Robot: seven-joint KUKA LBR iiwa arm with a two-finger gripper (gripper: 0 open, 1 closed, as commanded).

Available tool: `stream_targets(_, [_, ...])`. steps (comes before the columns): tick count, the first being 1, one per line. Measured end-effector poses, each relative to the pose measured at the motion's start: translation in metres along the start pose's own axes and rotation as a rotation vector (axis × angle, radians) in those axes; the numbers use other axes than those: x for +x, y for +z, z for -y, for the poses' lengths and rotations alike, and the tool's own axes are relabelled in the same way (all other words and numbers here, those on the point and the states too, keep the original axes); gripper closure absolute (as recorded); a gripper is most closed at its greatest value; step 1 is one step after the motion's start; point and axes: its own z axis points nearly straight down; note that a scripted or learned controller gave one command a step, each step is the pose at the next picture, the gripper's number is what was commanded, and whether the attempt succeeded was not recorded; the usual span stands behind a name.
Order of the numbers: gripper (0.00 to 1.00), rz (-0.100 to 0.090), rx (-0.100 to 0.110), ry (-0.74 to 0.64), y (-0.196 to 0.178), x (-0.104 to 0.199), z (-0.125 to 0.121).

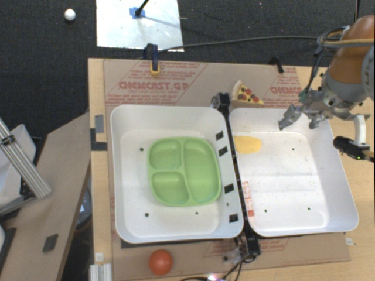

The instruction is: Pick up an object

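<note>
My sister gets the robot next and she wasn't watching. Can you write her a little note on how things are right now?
Two-finger gripper: fingers open, holding nothing, over the far edge of the right white bin.
Flat yellow oval piece: lying in the right bin's far-left corner, untouched.
Green divided plastic tray: in the left white bin.
Toy pizza slice and orange ball: on the bench, outside the bins.
Done: nothing picked up. Left: grasp and lift an object.
</note>
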Motion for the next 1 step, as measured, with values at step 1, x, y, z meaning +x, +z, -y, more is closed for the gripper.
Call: stream_targets(1, [0.00, 0.002, -0.013, -0.002, -0.0089, 0.0004, -0.0030])
